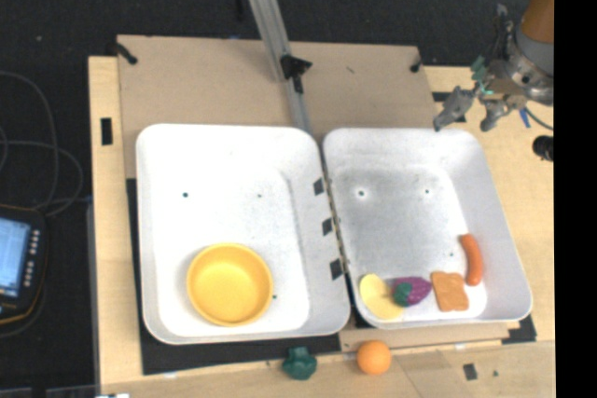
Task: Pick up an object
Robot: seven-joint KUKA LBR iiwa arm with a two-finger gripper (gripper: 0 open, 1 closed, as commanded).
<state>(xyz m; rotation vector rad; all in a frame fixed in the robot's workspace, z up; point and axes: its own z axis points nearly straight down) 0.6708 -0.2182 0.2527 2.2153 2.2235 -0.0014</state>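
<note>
Both white bins (233, 144) sat untouched; our gripper (474, 110) hovered off the right bin's far corner, fingers apart, holding nothing, presumably pre-reach.

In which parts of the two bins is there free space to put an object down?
Left bin: free everywhere above the yellow bowl. Right bin: free in its upper and middle part. Crowded along its near edge: yellow piece, purple toy, orange block, sausage.
</note>
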